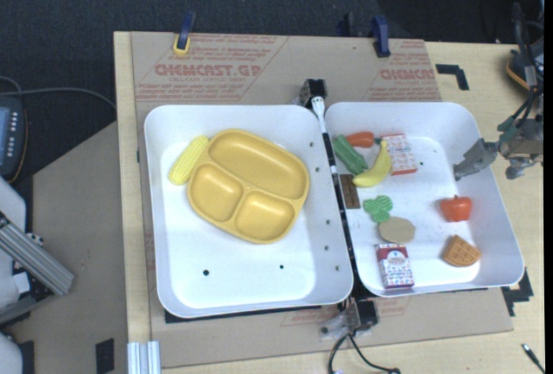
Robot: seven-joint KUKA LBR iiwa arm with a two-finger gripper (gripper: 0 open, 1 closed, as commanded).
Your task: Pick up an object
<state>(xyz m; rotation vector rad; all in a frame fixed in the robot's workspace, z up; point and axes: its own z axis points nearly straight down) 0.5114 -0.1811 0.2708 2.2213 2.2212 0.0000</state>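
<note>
On the surface (259,61), the tool (475,161) hangs over the right bin (432,113), above the tomato (456,208); its grip state is unclear.

right bin (432,117) crowded, tomato (456,208) nearest

The arm (531,143) runs off the right edge, so little beyond its dark wrist end shows, and the gripper (473,160) is a small grey blur over the right bin's (432,115) rim; its fingers cannot be made out. The print on the small red carton (395,265) and on the pale packet (397,153) is too fine to read. A green piece (378,207) is perhaps broccoli. The banana (375,168) covers part of the green vegetable (349,153)
</note>
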